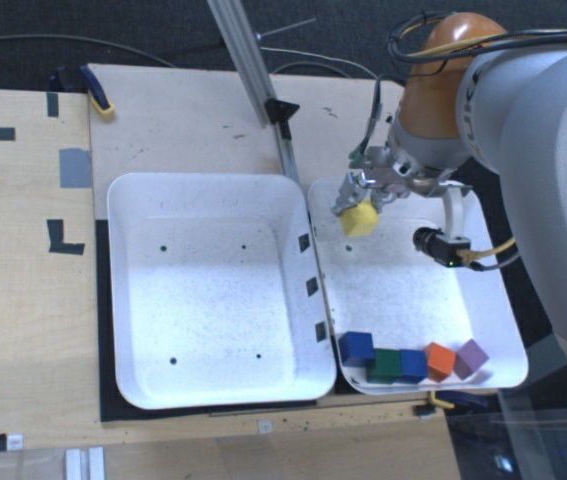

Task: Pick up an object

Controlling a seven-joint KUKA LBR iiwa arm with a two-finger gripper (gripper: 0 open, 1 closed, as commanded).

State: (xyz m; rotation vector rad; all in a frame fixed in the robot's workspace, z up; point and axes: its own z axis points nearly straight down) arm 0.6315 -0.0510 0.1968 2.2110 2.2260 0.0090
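Claw (356,204) over the right-hand shallow white bin (493,313), clenched on a small yellow block (360,220) hanging just beneath its tip, clear of the bin floor; remaining coloured cubes (410,361) lie well apart along the near wall.

Worktop (193,118) beneath my arm: pale wood boards, a lighter panel set toward the middle, a plank-grained stretch to the left.

Lying directly on it:
- Left white bin (123,268), shallow, rounded corners, speckled floor.
- Right white bin (498,298), just beside the first, their rims touching along the middle.
- Black mat (103,318) showing at the left bin's left and near edges.
- Grey tape patch (75,167) and dark tape marks (60,236) on the left stretch.
- Blue-and-yellow clamp (97,91) at the panel's far left corner.
- Slanted metal post (248,53) meeting the worktop at the far edge between the bins.
- Thin cables (313,68) trailing across the far side.
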